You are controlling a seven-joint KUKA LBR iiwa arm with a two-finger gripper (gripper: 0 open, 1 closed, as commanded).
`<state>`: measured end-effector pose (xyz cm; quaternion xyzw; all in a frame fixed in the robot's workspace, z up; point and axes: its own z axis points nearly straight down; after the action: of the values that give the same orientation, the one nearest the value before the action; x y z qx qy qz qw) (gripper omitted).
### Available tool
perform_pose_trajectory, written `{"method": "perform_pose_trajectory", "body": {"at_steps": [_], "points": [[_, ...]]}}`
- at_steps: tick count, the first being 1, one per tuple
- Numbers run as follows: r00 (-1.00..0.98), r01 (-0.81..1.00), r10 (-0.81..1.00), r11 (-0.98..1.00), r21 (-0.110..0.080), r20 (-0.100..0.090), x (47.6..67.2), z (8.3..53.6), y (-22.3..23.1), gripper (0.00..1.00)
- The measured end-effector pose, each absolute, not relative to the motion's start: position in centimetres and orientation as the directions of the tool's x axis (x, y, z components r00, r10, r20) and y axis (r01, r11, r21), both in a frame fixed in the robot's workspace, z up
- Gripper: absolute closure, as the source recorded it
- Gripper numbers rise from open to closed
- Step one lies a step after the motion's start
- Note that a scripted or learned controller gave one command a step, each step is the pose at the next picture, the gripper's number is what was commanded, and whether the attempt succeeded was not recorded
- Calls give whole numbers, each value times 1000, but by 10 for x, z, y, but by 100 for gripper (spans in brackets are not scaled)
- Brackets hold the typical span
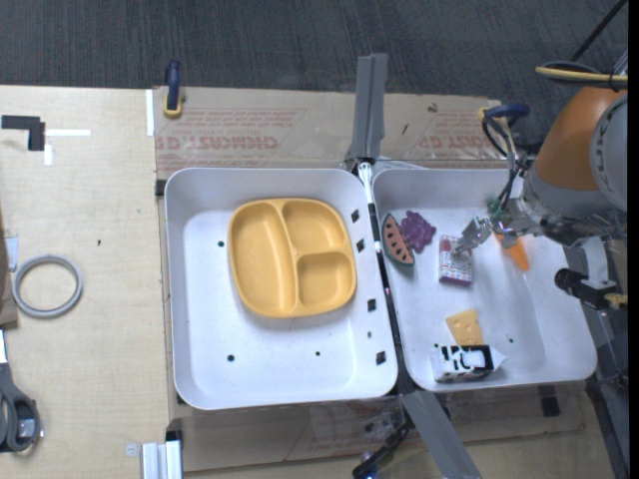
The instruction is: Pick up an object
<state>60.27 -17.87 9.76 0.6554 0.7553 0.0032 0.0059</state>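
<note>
The gripper (469,244) hangs low over the right bin (539,352), reaching in from the right on the grey arm (584,168) with its orange band. Its metal tip sits right above a small pink-and-white packet (456,264), close enough that it seems to touch the packet's upper end, though from here I cannot tell whether contact is made. How wide the gripper stands I cannot tell either; the metal parts blur together at this slant.

The packet lies flat near the middle of the right bin. Left of it is a knobbly purple bunch of toy grapes (418,230), and just beside that, against the bin's left wall, a wedge of toy watermelon (397,239), red with a green rind. A small orange piece (515,254) lies under the arm's wrist. Nearer the front edge rests a yellow block of toy cheese (463,326), and just below it a black-and-white printed box (465,360).

The left bin (200,357), smooth white plastic with rounded corners, carries a glossy yellow divided plate (293,257) with three compartments. On the pale wooden surface (90,198) to the far left lies a grey ring (45,285).
</note>
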Motion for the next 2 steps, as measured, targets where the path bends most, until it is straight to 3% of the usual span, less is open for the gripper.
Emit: {"method": "perform_pose_trajectory", "body": {"at_steps": [1,2], "points": [[-131,991,991,131,15,9,574,99,-197,0],[-37,999,999,37,-12,29,630,93,-203,0]]}}
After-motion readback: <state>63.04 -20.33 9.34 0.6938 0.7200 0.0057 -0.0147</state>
